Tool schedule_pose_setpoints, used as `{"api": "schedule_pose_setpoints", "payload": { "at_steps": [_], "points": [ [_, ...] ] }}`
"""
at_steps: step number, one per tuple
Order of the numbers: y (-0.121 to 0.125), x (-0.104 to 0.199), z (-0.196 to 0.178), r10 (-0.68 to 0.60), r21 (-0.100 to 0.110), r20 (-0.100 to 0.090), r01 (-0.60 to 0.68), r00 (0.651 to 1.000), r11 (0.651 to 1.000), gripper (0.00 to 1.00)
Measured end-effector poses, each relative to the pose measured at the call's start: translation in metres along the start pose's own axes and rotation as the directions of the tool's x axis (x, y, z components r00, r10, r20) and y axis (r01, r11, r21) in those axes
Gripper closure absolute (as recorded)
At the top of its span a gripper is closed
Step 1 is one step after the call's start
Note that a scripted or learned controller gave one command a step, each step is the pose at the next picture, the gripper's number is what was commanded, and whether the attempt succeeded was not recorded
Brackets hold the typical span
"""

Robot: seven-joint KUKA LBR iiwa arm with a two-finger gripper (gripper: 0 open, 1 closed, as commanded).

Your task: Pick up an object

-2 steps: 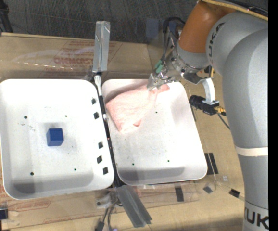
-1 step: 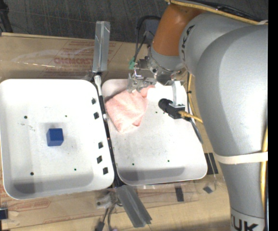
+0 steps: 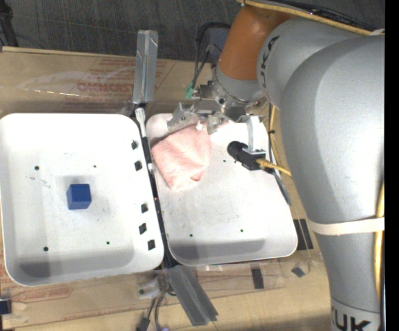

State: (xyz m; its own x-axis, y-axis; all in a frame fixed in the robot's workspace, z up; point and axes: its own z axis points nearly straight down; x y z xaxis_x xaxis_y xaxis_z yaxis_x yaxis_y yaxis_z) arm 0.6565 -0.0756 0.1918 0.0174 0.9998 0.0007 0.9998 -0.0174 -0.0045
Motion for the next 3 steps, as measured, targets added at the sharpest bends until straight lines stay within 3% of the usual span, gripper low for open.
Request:
{"api": "schedule_pose_setpoints", "payload": {
  "at_steps": [1, 3],
  "points": [
    [0.002, -0.061, 0.099, -0.220, -0.004, 0.002, 0.220, 0.976, 0.976, 0.00],
    [0.001, -0.028, 0.099, -0.433, 0.000, 0.003, 0.433, 0.902, 0.902, 0.00]
  ]
}}
